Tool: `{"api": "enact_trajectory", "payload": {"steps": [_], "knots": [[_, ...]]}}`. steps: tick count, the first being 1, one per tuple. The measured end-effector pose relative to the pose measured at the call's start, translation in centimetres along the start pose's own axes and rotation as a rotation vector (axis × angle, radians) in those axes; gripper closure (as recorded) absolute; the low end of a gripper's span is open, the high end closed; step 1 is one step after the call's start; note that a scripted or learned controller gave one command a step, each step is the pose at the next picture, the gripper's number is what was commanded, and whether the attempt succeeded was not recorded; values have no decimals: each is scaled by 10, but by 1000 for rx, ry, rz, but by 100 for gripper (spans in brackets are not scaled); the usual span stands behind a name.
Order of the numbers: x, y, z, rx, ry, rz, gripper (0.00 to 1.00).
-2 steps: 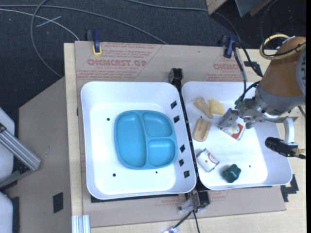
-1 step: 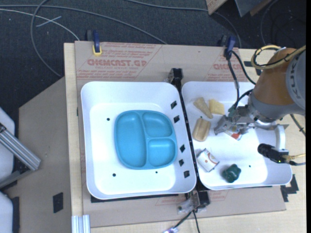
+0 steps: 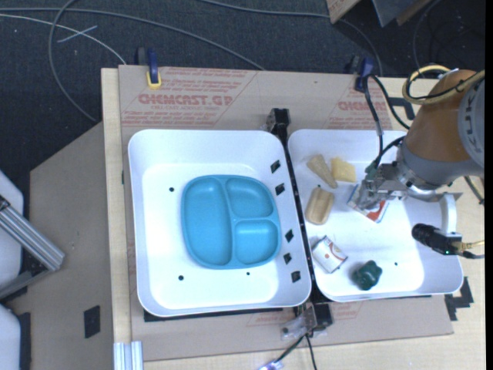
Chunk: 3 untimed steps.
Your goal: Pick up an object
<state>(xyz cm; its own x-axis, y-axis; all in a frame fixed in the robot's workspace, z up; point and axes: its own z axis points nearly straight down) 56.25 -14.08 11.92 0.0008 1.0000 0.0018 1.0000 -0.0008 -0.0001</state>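
Observation:
The right bin (image 3: pixel 408 272) holds several small objects. A tan wedge (image 3: pixel 321 170) and a yellow piece (image 3: pixel 343 170) lie at its far left, with a tan cylinder (image 3: pixel 318 206) just below them. A white and red carton (image 3: pixel 330 254) and a dark green lump (image 3: pixel 367 274) sit near the front. My gripper (image 3: pixel 370 196) is down in the middle of this bin, over a small red and white item (image 3: pixel 377 213) that it partly hides.
The left bin (image 3: pixel 150 206) carries a blue divided plate (image 3: pixel 230 220). Black clips (image 3: pixel 282 206) run along the seam between the bins. The grey and orange arm (image 3: pixel 443 141) covers the right bin's far right side, and a black part (image 3: pixel 434 239) sticks out below it.

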Motion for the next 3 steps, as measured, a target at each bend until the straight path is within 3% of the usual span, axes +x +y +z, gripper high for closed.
{"api": "enact_trajectory", "payload": {"steps": [2, 3], "knots": [[9, 17, -121, -8, -3, -3, 100], [9, 18, -141, -3, -2, -2, 100]]}}
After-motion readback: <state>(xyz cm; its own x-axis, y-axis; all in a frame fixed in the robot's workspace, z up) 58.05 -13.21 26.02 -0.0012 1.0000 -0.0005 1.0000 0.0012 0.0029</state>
